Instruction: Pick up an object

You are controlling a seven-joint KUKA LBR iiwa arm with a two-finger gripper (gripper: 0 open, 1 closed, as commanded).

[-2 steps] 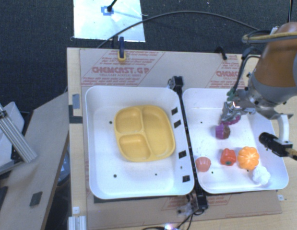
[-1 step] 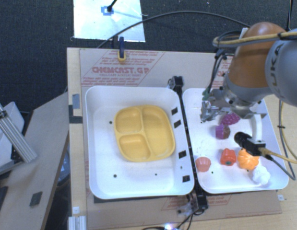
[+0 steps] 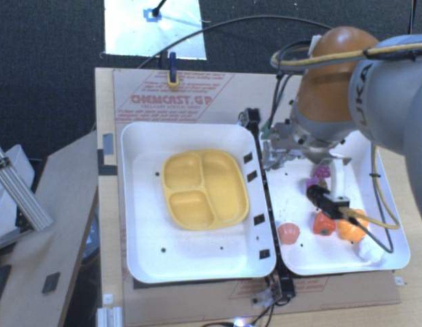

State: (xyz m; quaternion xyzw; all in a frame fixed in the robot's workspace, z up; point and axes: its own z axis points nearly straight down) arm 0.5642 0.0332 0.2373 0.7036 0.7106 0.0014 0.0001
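Observation:
The right bin (image 3: 384,203) holds several small objects. A salmon-pink piece (image 3: 288,234) lies near its front left. A red-orange piece (image 3: 323,225) and an orange piece (image 3: 351,230) lie side by side toward the front. A white piece (image 3: 366,251) sits in the front right corner, and a purple piece (image 3: 322,174) lies mid-bin. My gripper (image 3: 276,150) hangs low over the back left of the right bin, close to the divider between the bins and apart from all of these objects. I see nothing held in it.
A yellow divided plate (image 3: 204,188) lies in the middle of the left bin (image 3: 139,203). The bulky grey and orange arm (image 3: 333,67) covers the back of the right bin. Cardboard (image 3: 176,94) lies under both bins.

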